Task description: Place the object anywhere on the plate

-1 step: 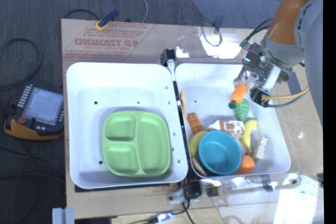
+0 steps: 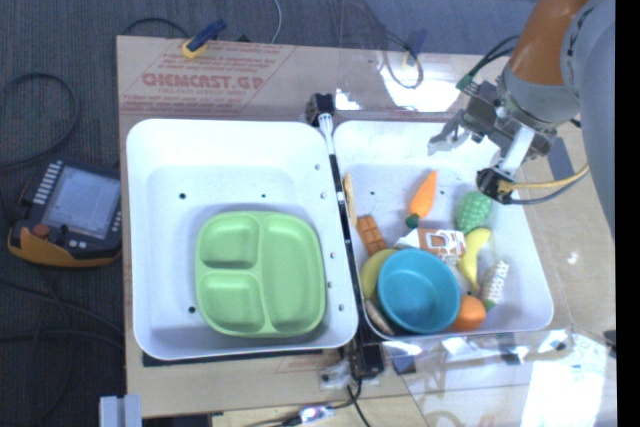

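- The green plate (image 2: 262, 273), divided into three compartments, lies in the left bin (image 2: 160, 165), towards that bin's near right corner; nothing lies on it.
- The right bin (image 2: 390, 150) holds all the loose things, crowded into its near half, while its far half is bare.
- A blue bowl (image 2: 418, 290) stands upright near the right bin's near edge, with a yellowish rim (image 2: 367, 277) of something showing from under its left side.
- A toy carrot (image 2: 422, 197) lies tilted near the middle of the right bin, its green end pointing towards the bowl.
- A bumpy green toy (image 2: 475, 211) sits right of the carrot, and a toy banana (image 2: 473, 253) lies just below it, near the bowl's right side.
- A small white carton (image 2: 440, 241) with a brown-and-orange label rests against the bowl's far rim — its print is too small to read.
- A brown waffle-like bar (image 2: 371, 234) lies by the right bin's left wall; an orange toy (image 2: 470, 313) touches the bowl's near right side.
- The end effector (image 2: 478, 147) hangs over the right bin's far right corner, well apart from the plate; whether it is parted or closed cannot be told, and nothing visibly sits in it.
- The board (image 2: 220, 75) on the tabletop behind the left bin carries red lettering that reads roughly "CHEMCAST GP" — the letters are blurred.
- A handheld pendant (image 2: 65, 215) with a screen lies on the floor left of the tabletop.
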